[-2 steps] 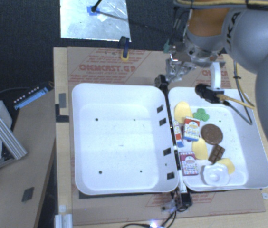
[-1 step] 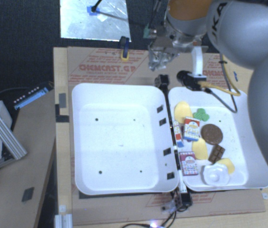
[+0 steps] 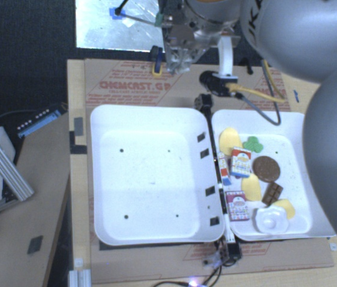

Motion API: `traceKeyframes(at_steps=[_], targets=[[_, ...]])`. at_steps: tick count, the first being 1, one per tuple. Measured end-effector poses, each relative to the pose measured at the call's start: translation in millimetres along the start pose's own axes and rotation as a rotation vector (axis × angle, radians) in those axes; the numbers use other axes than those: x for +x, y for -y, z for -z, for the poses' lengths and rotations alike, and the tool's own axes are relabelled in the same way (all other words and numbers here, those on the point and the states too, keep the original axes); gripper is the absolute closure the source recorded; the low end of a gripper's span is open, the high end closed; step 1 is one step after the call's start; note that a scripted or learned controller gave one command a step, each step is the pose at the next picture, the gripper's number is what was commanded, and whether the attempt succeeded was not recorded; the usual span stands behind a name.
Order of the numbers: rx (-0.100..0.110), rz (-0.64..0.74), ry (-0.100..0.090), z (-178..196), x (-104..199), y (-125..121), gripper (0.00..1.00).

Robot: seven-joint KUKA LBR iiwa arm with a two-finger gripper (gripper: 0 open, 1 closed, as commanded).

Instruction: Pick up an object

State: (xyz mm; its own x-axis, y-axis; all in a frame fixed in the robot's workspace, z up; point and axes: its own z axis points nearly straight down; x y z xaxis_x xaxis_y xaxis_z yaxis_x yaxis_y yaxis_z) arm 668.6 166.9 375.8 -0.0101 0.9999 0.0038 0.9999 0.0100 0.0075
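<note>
The right bin (image 3: 297, 130) holds several small items. Among them are a yellow piece (image 3: 230, 139), a green piece (image 3: 253, 143), a red and white carton (image 3: 241, 162) and a round brown cookie (image 3: 266, 168). Nearer the front lie a chocolate bar (image 3: 272, 192), a second red and white box (image 3: 236, 205) and a white piece (image 3: 270, 220). My gripper (image 3: 177, 57) hangs high beyond the far rim of the left bin, over the cardboard, well away from all of these. Nothing shows in its grasp.
The left bin (image 3: 150, 172) sits beside the right one, joined by a black divider strip (image 3: 213, 160). The grey arm crosses the top right and overhangs the right bin's far side. A metal rail (image 3: 4, 166) lies at the left.
</note>
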Motion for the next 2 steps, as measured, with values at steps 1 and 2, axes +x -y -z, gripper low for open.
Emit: traceKeyframes(at_steps=[1, 2], targets=[[0.001, 0.0, -0.001, 40.6, 72.6, -0.4, 1.0], [0.005, -0.004, 0.003, 47.8, 67.7, -0.9, 1.0]])
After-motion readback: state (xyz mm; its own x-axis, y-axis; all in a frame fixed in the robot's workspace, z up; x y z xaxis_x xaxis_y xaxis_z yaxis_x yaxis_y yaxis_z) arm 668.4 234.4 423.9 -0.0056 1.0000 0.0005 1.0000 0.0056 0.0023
